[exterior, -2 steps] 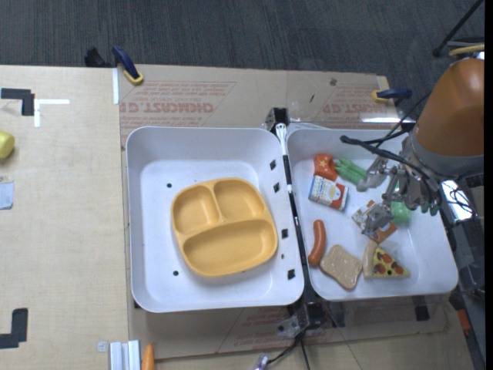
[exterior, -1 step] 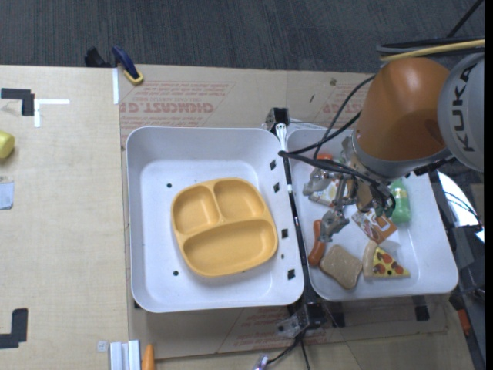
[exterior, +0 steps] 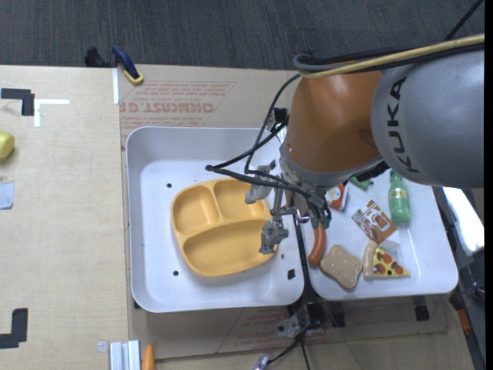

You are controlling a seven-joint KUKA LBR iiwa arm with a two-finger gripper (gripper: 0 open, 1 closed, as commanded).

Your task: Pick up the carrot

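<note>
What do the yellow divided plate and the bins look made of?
Yellow divided plate: likely molded plastic, smooth with a soft sheen, uniform colour and rounded compartment walls. Left bin and right bin: probably thin white plastic, matte to semi-gloss, with rounded corners.

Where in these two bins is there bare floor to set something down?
The left bin has bare floor left of and behind the yellow divided plate, plus a strip in front of it. The right bin is crowded: hot dog, bread slice, pizza slice and green bottle cluster by the gripper.
</note>
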